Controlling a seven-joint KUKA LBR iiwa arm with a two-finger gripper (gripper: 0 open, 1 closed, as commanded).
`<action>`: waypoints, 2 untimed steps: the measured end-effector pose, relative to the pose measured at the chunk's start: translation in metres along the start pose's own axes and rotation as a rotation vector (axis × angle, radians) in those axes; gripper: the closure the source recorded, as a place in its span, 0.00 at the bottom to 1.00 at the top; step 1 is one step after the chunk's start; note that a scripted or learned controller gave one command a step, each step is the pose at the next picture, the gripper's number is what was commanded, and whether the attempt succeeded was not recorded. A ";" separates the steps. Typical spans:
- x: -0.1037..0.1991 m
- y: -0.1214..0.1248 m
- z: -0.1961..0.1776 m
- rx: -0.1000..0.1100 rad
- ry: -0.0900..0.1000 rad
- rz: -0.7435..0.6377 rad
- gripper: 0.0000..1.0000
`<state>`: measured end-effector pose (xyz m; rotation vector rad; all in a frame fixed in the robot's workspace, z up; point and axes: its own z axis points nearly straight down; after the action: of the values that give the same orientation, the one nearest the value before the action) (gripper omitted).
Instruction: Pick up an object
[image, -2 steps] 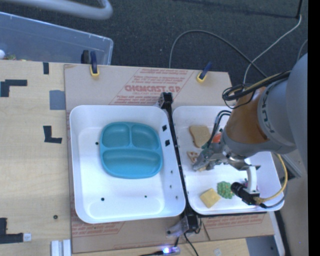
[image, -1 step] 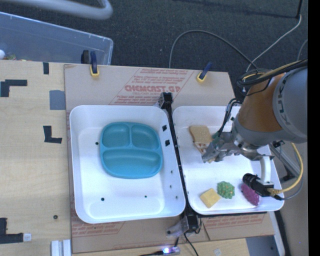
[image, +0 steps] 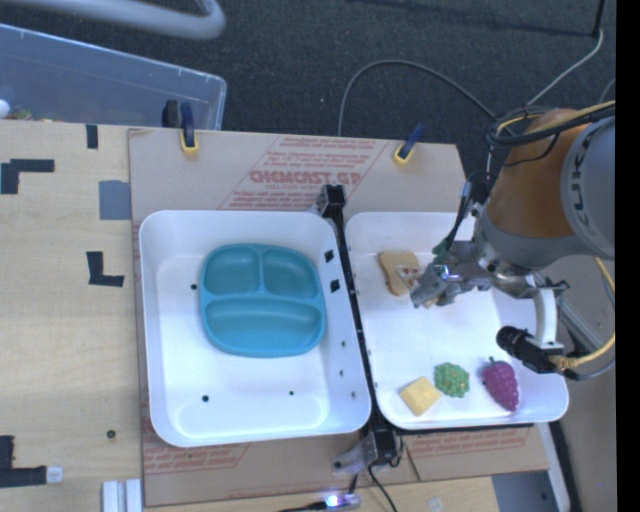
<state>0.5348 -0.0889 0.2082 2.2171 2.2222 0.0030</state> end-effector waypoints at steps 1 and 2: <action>0.000 0.001 -0.021 0.002 0.000 0.001 1.00; 0.055 0.002 -0.009 0.005 0.001 -0.004 1.00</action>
<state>0.5369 -0.0334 0.2170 2.2162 2.2294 -0.0013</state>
